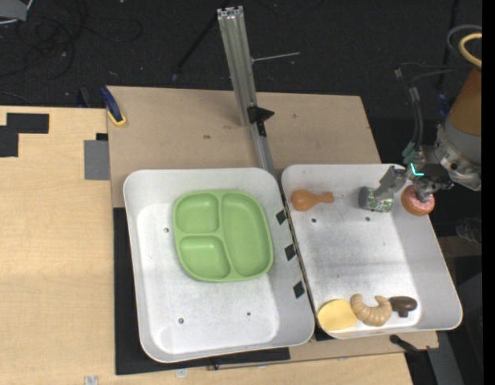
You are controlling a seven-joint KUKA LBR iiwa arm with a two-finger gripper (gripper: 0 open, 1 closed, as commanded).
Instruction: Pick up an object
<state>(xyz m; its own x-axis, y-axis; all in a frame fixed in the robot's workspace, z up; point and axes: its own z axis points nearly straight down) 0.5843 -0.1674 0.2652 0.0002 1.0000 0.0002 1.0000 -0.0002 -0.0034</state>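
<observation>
Gripper [382, 192] low over the far right part of the right bin [440, 259], at a small grey-green object [379, 203]; cannot tell whether the jaws are released or clenched; pink donut [418, 203] just right of it at the bin's rim; orange drumstick [310, 200] to the left; yellow piece [337, 315], tan croissant [371, 309] and brown piece [403, 304] along the near edge; green divided plate [223, 235] in the left bin [151, 311].

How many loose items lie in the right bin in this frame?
6. A drumstick and a grey piece near the far wall; a pink donut at the far right rim; a yellow piece, tan croissant and brown piece along the near wall. The tool may hide more.
</observation>
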